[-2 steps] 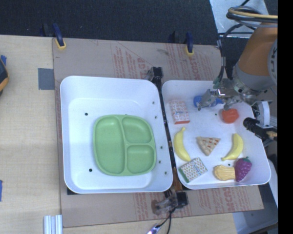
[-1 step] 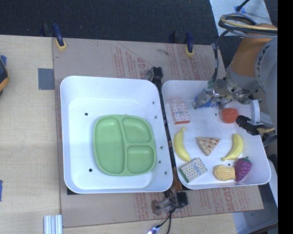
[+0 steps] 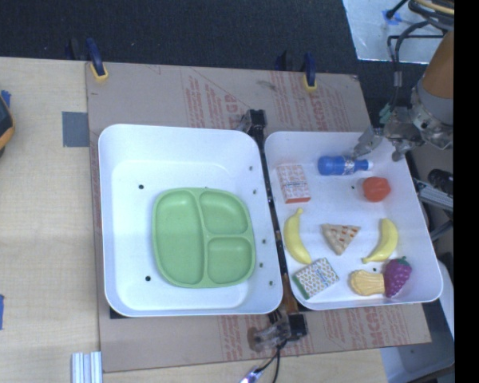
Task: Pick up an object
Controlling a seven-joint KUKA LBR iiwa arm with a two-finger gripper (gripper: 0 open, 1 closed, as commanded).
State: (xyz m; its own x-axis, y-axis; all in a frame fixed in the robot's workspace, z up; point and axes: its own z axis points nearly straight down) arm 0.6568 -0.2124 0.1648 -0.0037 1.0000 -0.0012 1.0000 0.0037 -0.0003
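Toys fill the right bin [image 3: 428, 228]: a blue bottle [image 3: 341, 165] at its far end, a red tomato [image 3: 375, 188] just beside and nearer than the bottle, a pink-and-white packet [image 3: 292, 182] to the bottle's left, and nearer still two bananas [image 3: 296, 237] [image 3: 383, 242], a pizza slice [image 3: 340, 236], a green checked block [image 3: 315, 278], a corn cob [image 3: 366, 282] and purple grapes [image 3: 397, 276]. The hand [image 3: 383, 140] hangs just beyond the bottle's right end with fingers spread and nothing between them. Left of the bottle's bin, the other bin [image 3: 120, 214] holds a green divided plate [image 3: 203, 236].
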